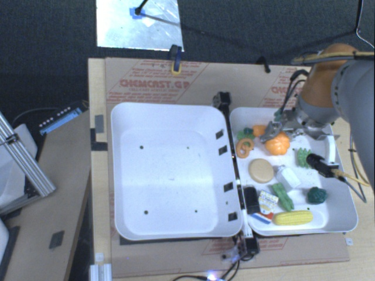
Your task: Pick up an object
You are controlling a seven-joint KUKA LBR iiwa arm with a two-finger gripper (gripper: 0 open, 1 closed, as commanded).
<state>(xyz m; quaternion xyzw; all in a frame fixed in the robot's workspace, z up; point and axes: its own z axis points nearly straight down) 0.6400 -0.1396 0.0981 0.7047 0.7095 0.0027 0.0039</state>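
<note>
— Where's the claw [274,132]?
— Low in the right bin [345,215], at its 11 o'clock corner, touching an orange fruit [278,144].
— Open or closed?
— Can't tell. A yellow corn cob [293,218] lies at 6 o'clock.

From my feed the right bin [343,218] is where all the stuff is: an orange fruit [278,144] near the back, an orange ring [244,147] left of it, a tan round disc [261,170] mid-bin, a yellow corn cob [293,218] lying flat at the front, and a dark green lump [317,195] to the right.
</note>
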